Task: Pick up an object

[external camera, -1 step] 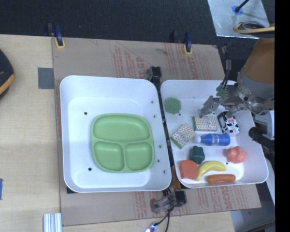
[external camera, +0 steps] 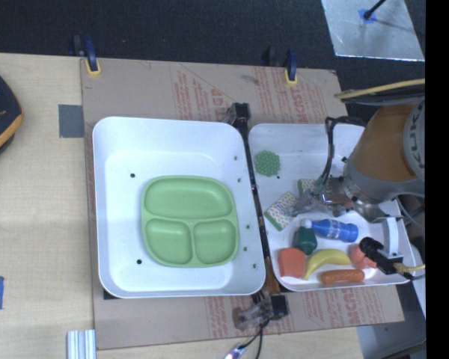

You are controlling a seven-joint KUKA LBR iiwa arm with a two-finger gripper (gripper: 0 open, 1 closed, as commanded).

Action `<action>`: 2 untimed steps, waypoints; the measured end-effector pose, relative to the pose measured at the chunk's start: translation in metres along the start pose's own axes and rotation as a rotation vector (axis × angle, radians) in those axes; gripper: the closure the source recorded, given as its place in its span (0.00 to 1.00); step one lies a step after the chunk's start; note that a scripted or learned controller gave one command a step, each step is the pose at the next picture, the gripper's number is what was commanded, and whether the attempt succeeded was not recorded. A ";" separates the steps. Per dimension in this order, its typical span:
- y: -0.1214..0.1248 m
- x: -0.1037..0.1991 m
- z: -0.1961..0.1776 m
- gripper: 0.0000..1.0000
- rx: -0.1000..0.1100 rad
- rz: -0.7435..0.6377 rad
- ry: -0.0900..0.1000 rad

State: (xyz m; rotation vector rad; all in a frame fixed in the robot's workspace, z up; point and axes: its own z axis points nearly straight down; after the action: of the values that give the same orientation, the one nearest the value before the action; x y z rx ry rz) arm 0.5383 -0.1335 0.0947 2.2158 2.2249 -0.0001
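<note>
Camera view: my gripper (external camera: 316,197) is low inside the right bin (external camera: 284,134), close to its middle, and my grey wrist with the orange band covers most of it. I cannot tell its state from here, and I see nothing held in it.

Just beside the gripper, toward the left bin, lies a small patterned packet (external camera: 281,210). It looks flat, light and thin, so it is hard to take from above; I would leave it. Just below the gripper lies a blue bottle (external camera: 335,230) on its side, and touching its white cap end is a dark green bottle (external camera: 305,239). Both seem to be stiff, light plastic, round and smooth, so I judge they may roll or slip; I would close across the body of the blue one, not along it.

Farther below are an orange-red block (external camera: 291,262), a yellow banana (external camera: 328,259) and a sausage (external camera: 342,277), packed close together near the bin's front wall. They look like light toy food. Above the gripper, apart from the rest, is a green round piece (external camera: 267,162), flat and free on all sides.

Well apart, in the left bin (external camera: 112,200), rests a green divided plate (external camera: 189,220).
</note>
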 end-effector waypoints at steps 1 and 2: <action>0.063 0.016 -0.001 0.00 -0.005 0.000 -0.001; -0.009 0.044 -0.121 0.00 0.003 0.000 0.001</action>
State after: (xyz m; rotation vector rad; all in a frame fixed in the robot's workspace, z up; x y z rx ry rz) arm 0.5293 -0.0892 0.2155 2.2174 2.2275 -0.0020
